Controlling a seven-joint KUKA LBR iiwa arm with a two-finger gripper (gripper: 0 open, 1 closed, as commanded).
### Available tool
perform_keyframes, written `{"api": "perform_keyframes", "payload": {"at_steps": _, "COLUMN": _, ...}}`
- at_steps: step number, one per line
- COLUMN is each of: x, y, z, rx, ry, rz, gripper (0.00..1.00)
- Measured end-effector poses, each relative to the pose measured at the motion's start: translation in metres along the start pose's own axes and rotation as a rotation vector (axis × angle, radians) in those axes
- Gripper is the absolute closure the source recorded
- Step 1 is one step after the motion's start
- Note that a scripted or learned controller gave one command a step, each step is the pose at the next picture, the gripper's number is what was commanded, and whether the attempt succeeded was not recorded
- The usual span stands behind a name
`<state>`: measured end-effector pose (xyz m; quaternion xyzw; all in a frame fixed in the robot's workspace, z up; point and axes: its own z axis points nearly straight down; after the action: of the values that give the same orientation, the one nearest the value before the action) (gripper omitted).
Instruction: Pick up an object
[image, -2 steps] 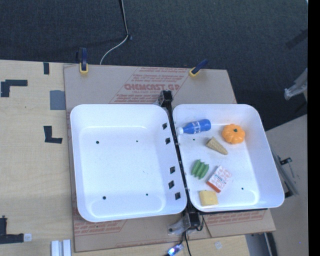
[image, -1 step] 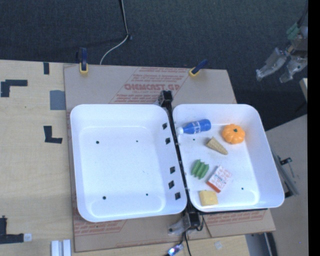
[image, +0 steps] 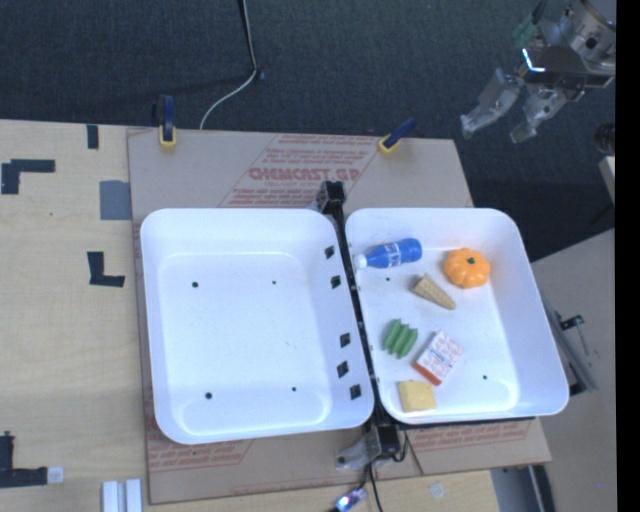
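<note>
While my two-finger gripper (image: 505, 108) hangs in the upper right of the frame, out over the dark floor and well apart from both bins, its pale fingers (image: 484, 112) stand spread with nothing between them. Above it I see the metal wrist of the grey arm (image: 565, 40) entering at the top right corner.

By my reading the task has not really begun: no object is lifted, and everything lies in the shallow white right bin (image: 535, 300). What is left is the whole job, meaning the descent, the closing and the lift.

Nearest the gripper, in the upper right of that bin, sits a small round orange pumpkin toy (image: 467, 267). Just left and below it lies a tan wedge-shaped piece (image: 434, 291), and at the bin's upper left, close to the dividing wall, a blue plastic bottle with a white cap (image: 391, 254) lies on its side. Lower down come a green ribbed pod-like toy (image: 400, 338), a small red and white box (image: 439, 358) lying flat and turned at an angle, and a yellow block (image: 416, 396) near the lower rim. All of them lie apart, so any one looks reachable. The shallow white left bin (image: 240, 330) sits at centre frame.
</note>
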<state>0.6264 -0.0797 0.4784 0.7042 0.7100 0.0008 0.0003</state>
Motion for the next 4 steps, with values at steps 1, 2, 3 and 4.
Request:
{"api": "perform_keyframes", "payload": {"at_steps": 1, "x": 0.074, "y": 0.044, "z": 0.025, "rx": 0.002, "ry": 0.000, "rz": 0.000, "gripper": 1.00}}
{"api": "perform_keyframes", "payload": {"at_steps": 2, "x": 0.118, "y": 0.001, "z": 0.168, "rx": 0.021, "ry": 0.000, "rz": 0.003, "gripper": 1.00}}
{"api": "perform_keyframes", "payload": {"at_steps": 3, "x": 0.156, "y": -0.050, "z": 0.120, "rx": 0.001, "ry": 0.001, "rz": 0.001, "gripper": 1.00}}
{"api": "perform_keyframes", "payload": {"at_steps": 4, "x": 0.169, "y": -0.121, "z": 0.131, "rx": 0.008, "ry": 0.000, "rz": 0.004, "gripper": 1.00}}
